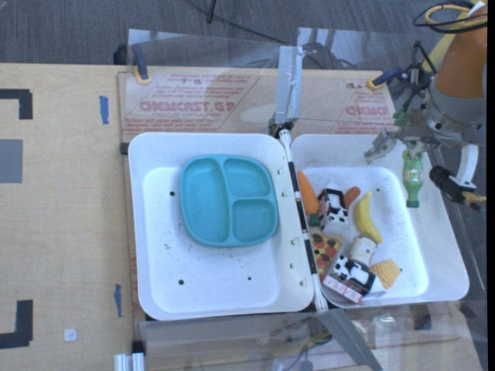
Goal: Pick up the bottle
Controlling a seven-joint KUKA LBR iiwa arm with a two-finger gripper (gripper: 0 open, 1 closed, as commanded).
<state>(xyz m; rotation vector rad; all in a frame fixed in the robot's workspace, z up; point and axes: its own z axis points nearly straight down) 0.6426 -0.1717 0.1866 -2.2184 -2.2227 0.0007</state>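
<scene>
A small green bottle hangs upright over the right side of the right bin. Its cap sits between the fingers of my gripper, which is shut on it from above. The grey arm with its orange band reaches in from the upper right. The bottle's lower end points down toward the bin's right wall area, apart from the other items.
The left bin holds a teal divided plate. In the right bin's left half lie a carrot, a cow toy, a banana, a pizza slice, a corn piece and a small carton.
</scene>
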